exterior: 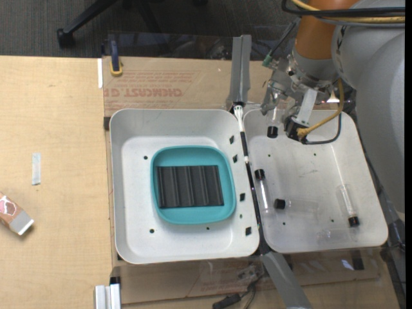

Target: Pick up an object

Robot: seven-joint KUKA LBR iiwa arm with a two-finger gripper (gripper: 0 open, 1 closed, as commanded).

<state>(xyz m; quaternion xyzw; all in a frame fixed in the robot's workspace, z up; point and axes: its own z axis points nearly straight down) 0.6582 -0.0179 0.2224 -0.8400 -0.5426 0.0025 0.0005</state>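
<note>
Camera view: jaws over right bin's far-left corner, grip state unclear, open floor toward near rim

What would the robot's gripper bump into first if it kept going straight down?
Probably the bare white floor of the right bin, near its back corner. The gripper hangs over that spot, with a small black piece close by. From this slanted view, depth is hard to judge.

A cardboard sheet printed with red lettering lay behind the two white bins on the wooden table. A small white strip rested well left of the bins, near a red-and-white packet at the table's edge. An office chair base stood on the carpet beyond.
</note>
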